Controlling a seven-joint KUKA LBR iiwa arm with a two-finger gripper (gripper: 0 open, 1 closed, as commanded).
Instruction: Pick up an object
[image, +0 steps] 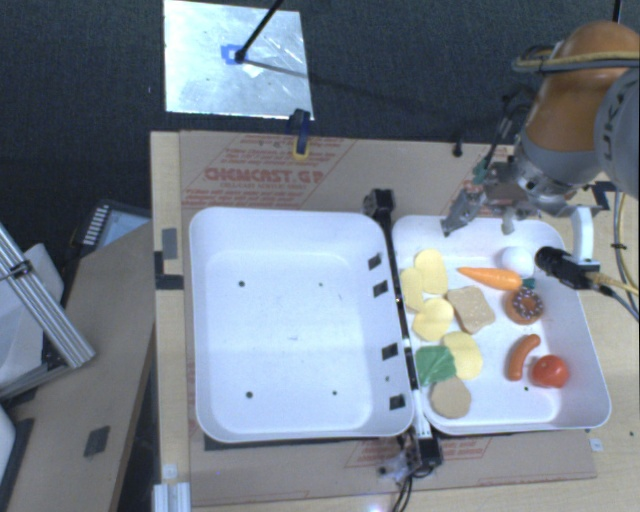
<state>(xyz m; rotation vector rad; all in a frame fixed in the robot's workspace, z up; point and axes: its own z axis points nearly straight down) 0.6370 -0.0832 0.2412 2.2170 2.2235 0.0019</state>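
Grey hand, grip state unclear, hovers over the right bin above a carrot.

Lying loose in the right bin — toy foods, all flat on its floor. Orange carrot pointing left, beside a white egg. Brown bread slice just below, pale yellow chips to its left. Chocolate donut, reddish sausage tilted, red tomato — at the right. Green leaf and tan round cookie near the front.
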